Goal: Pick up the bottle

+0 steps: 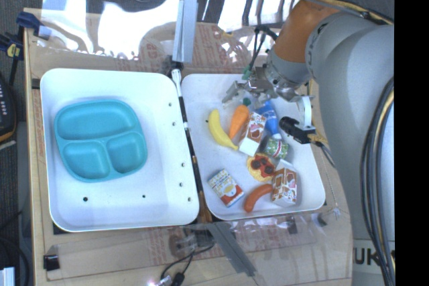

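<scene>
Gripper [249, 92] sits at right bin's [201, 97] far edge, just above the bottle [270, 119] and carrot [238, 122]; can't tell its opening.

arm: our grey KUKA arm with the orange band reaches in from the right | gripper: our metal two-finger gripper [242, 92] points down-left, hanging low.

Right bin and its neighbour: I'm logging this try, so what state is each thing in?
bottle: lying in the right bin, among the toy food
gripper: low over the bin's far end, beside the bottle
banana: lying flat
carrot: lying flat
blue tray: flat in the left bin
</scene>
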{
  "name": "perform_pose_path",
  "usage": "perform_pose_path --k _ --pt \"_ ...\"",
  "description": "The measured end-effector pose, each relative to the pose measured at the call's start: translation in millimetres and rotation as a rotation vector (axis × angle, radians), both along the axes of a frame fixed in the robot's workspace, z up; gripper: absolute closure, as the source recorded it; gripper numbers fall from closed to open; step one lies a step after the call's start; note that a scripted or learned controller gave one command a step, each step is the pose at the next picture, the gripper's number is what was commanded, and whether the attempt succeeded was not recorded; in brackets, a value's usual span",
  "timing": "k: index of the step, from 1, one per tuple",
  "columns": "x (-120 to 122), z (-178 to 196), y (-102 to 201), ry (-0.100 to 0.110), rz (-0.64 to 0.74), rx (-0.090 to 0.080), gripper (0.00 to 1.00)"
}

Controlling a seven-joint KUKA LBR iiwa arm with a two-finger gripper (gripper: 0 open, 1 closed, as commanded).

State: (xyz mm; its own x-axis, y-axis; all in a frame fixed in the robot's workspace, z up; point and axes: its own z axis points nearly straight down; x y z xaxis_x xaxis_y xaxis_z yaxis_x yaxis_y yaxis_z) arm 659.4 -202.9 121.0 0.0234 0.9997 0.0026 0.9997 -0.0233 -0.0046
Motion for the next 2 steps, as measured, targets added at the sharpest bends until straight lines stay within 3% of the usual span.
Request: perform_pose_path --k 2 --pt "0.0 0.0 0.0 0.000 0.000 0.000 0.00"
